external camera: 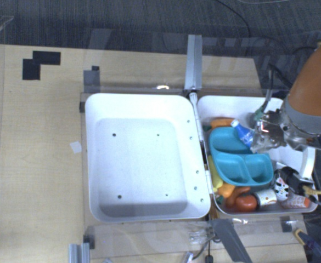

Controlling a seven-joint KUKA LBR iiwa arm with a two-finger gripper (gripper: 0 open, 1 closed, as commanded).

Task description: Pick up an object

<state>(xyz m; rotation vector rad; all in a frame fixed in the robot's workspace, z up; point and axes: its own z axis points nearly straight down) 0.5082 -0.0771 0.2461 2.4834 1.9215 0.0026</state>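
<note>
Claw low over the cluttered right bin

Claw [264,133] hangs just past the far right corner of the blue divided tray [241,162], metal parts blurring together, so I cannot tell what state it is in or whether it grips anything. Beside it lies a small clear bottle with a blue cap [242,132], touching the tray's rim. Nearer me than the tray sit a red-brown fruit [246,202] and other toys. Right bin [242,104] holds all this; left bin [141,158] sits alongside on the tabletop [34,163].

Pale wooden counter [34,163], bearing two shallow white bins side by side. Left bin [141,158] just beside right bin [226,104], rims nearly touching. Black patches [39,63] on the counter, well left of the left bin, toward the far edge.
</note>
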